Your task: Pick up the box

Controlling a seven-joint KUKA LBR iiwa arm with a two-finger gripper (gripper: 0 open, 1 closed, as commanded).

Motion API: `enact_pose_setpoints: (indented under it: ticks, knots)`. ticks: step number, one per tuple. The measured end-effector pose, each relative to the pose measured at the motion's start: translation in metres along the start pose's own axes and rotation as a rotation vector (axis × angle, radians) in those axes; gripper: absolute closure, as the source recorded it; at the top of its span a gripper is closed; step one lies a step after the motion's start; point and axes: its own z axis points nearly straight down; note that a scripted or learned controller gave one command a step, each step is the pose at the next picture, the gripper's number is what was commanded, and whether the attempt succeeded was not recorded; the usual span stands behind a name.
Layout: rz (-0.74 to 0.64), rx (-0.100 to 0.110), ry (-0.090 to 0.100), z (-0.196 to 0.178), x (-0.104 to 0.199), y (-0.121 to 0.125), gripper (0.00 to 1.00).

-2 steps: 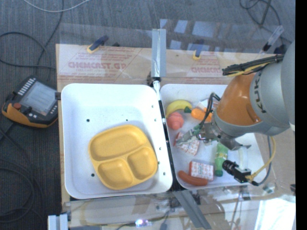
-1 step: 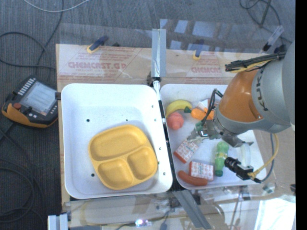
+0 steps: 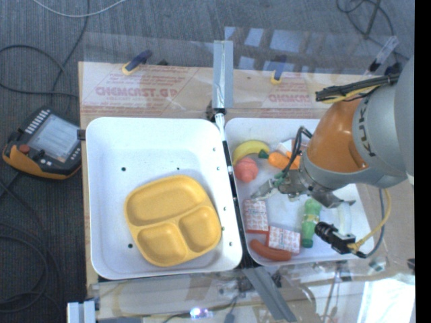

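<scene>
Two white bins side by side on the bench. In the left bin: a yellow divided tray, three compartments, lying toward the near right corner and turned at a slant to the bin's walls. In the right bin: a banana at the far left, a pink-red round fruit just beside and below it, an orange carrot-like piece to their right, partly under the arm. Further toward the near edge: the box, small, red and white, flat on the bin floor close to the left wall; a second box of the same pattern just beside it toward the near right corner; a red sausage-shaped item along the near wall, touching or almost touching the second box; a green bottle lying to the right of both boxes. Above the middle of this bin, the gripper, hanging between the carrot-like piece and the box, apart from the box and grasping nothing visible. Hard to tell whether released or clenched: dark, small, and half covered by the orange-banded wrist. Much of the right bin's far right part hidden under the arm. On the floor well to the left of the bench, a teach pendant with an orange body.
</scene>
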Motion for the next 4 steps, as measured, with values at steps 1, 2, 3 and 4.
enact_pose_setpoints:
  ticks: [1, 2, 3, 4]
  knots:
    - [-0.257, 0.0, -0.001, 0.011, 0.003, -0.031, 0.0]
    - [-0.183, 0.034, 0.003, -0.215, -0.015, 0.02, 0.0]
    - [-0.216, 0.038, 0.01, -0.083, 0.014, -0.039, 0.0]
    - [-0.267, 0.023, 0.007, 0.005, 0.002, -0.038, 0.0]
